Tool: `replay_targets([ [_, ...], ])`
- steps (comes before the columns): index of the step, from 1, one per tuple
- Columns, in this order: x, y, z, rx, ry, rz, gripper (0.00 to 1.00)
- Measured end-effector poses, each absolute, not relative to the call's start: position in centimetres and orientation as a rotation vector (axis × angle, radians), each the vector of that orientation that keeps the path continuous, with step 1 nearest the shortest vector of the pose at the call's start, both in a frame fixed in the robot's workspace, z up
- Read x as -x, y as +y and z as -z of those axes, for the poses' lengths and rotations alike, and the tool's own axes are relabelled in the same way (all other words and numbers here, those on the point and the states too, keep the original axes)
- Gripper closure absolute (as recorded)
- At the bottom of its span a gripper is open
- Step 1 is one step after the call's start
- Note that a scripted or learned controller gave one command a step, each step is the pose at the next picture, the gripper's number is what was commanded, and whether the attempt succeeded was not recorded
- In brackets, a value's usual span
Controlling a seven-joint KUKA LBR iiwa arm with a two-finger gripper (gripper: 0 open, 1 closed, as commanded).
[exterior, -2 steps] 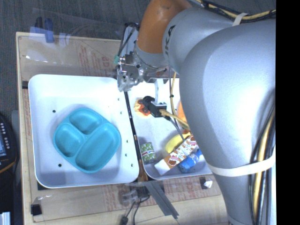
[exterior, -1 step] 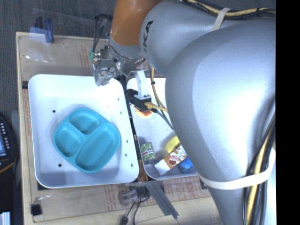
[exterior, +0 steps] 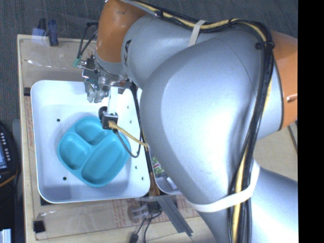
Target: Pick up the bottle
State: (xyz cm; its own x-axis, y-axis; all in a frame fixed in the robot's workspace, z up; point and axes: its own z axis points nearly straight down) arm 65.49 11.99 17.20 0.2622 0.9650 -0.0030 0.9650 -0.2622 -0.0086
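The tool (exterior: 95,91) hangs over the far corner of the left bin (exterior: 45,92), close to the bin's back wall. Its tips sit low over bare white floor, and from this angle I cannot tell whether it is spread or pressed together. Nothing is visibly caught in it.

Just below the tool lies a blue divided plate (exterior: 93,151). A small black cable fitting (exterior: 108,119) dangles between the two, close to the plate's rim.

Well apart from the tool, past the wall between the bins, a green-printed scrap (exterior: 159,167) peeks out beside the arm (exterior: 212,110). That may be the bottle, though too little shows to be sure. If so, it lies in the right bin (exterior: 164,187), mostly under the arm's bulk.

Risks, as I judge them:
- Closing here would most likely grip air or scrape the bin floor, because no bottle lies beneath the tool.
- Dropping a little nearer could catch the plate's rim and lift or tip the wrong object.
- The loose cable could snag that rim during a sweep.
- Crossing to the other bin risks clipping the dividing wall, and the covered target makes aiming a guess.
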Motion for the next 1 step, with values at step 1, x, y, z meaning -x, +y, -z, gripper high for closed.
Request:
replay_targets([
  [1,-65.55,18.4,-15.15,2.305,-2.132,-0.005,1.0],
])
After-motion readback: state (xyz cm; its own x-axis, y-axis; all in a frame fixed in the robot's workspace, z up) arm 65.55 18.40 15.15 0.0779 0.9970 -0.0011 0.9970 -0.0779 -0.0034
